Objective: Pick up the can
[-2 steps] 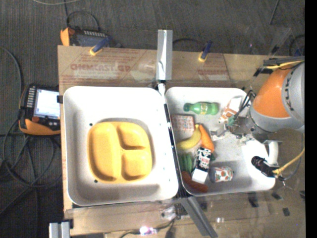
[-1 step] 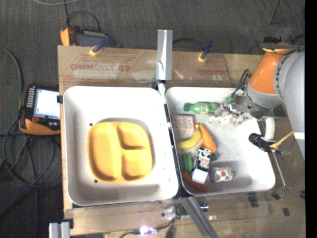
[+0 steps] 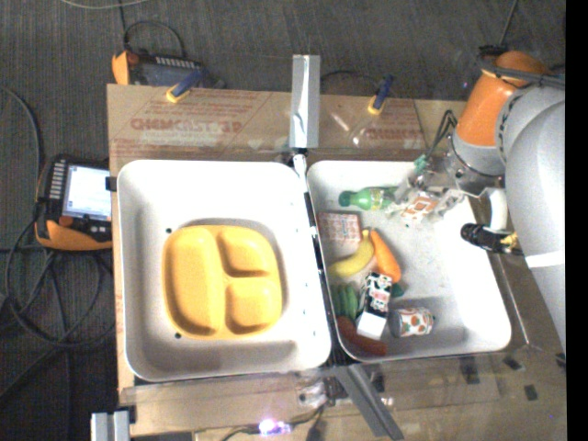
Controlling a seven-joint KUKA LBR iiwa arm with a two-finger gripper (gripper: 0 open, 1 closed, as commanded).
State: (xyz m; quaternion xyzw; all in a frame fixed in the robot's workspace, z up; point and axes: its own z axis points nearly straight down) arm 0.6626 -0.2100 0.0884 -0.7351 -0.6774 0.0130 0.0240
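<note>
The can (image 3: pixel 412 322) is small and white with red and orange print. It lies on its side near the front of the right bin (image 3: pixel 459 288), just right of a cow-patterned carton (image 3: pixel 375 303). My gripper (image 3: pixel 425 194) is at the back of that bin, far from the can, hanging low over a small orange-and-white item (image 3: pixel 416 209). The grey arm with its orange band (image 3: pixel 482 108) comes in from the upper right.
The right bin also holds a green bottle (image 3: pixel 367 197), a pink box (image 3: pixel 338 229), a banana (image 3: pixel 353 262), an orange carrot (image 3: pixel 387 256) and green and red items by the carton. A yellow divided tray (image 3: pixel 223 278) sits in the left bin (image 3: pixel 138 246).
</note>
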